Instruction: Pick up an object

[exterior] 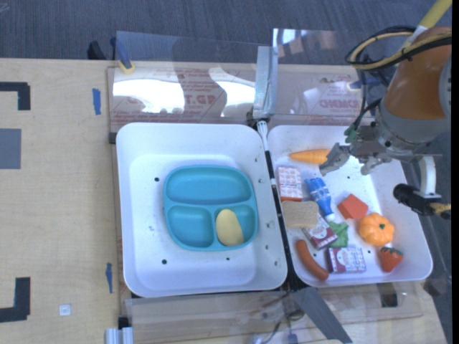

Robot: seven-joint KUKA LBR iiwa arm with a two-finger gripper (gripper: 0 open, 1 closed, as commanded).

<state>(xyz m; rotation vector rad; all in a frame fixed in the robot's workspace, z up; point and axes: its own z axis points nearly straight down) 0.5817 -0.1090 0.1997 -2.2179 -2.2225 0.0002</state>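
My gripper (pixel 347 166) hangs over the back of the right bin (pixel 416 264), open, with nothing between its fingers. An orange carrot (pixel 309 156) lies just left of its left fingertip. Below it lie a blue bottle (pixel 320 194), a red-and-white carton (pixel 290 183), a slice of bread (pixel 300 213) and a red block (pixel 353 206). Nearer the front are an orange pumpkin (pixel 376 229), a red strawberry-like piece (pixel 391 258), a brown sausage (pixel 310 260) and a red packet (pixel 347 261).
The left bin (pixel 136 192) holds a blue divided plate (pixel 204 192) with a yellow oval piece (pixel 229 227) in its lower right compartment. A clear panel and a metal post (pixel 264 84) stand behind the bins. The arm's cables (pixel 380 45) loop at upper right.
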